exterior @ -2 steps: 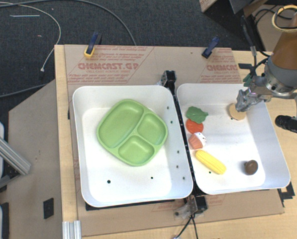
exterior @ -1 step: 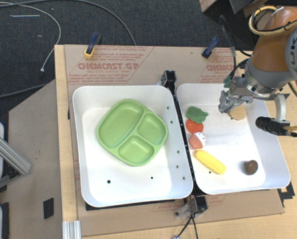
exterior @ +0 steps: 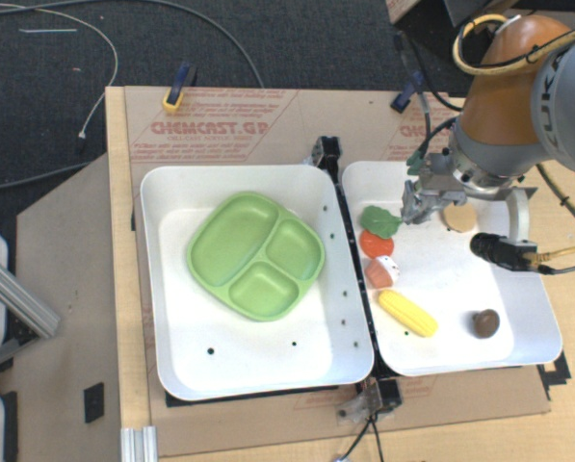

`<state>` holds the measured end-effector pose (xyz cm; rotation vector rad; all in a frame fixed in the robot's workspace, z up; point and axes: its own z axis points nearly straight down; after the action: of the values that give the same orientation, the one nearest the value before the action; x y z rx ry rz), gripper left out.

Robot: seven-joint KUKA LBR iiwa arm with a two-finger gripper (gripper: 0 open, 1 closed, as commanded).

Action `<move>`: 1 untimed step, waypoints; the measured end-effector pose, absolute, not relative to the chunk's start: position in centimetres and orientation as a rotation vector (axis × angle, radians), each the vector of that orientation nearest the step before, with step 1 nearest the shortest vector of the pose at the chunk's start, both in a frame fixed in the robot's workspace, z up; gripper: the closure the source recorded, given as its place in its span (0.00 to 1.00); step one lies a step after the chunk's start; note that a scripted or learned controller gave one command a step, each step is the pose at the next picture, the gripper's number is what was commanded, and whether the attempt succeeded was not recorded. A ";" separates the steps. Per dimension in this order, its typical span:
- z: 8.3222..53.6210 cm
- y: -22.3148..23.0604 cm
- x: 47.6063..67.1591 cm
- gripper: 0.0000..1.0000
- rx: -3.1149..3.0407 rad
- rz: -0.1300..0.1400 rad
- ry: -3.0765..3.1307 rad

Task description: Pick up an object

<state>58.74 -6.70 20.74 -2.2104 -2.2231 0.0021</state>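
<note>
Two shallow white bins are seen side by side on the bench. The left bin (exterior: 171, 354) holds a light green divided plate (exterior: 256, 255) with three compartments, lying flat near the middle. The right bin (exterior: 528, 349) holds several small objects: a dark green leafy piece (exterior: 380, 221) near the dividing wall, an orange-red round piece (exterior: 376, 243) just below it, a pink and white piece (exterior: 381, 272) below that, a yellow corn cob (exterior: 407, 313) lying at a slant further toward the near edge, a brown round object (exterior: 485, 323) well apart to the right, and a tan round piece (exterior: 459, 219) partly covered by the arm. The gripper (exterior: 417, 203) is lowered into the far part of the right bin, just beside the dark green leafy piece and between it and the tan round piece. Nothing is seen held. Whether the gripper is parted or closed cannot be told from this angle.
</note>
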 end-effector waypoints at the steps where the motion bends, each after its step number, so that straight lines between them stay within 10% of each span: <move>1: 21.4 -1.0 56.6 1.00 -2.209 0.003 -2.223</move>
<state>56.59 -1.03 21.38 -2.2085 -2.2229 0.0032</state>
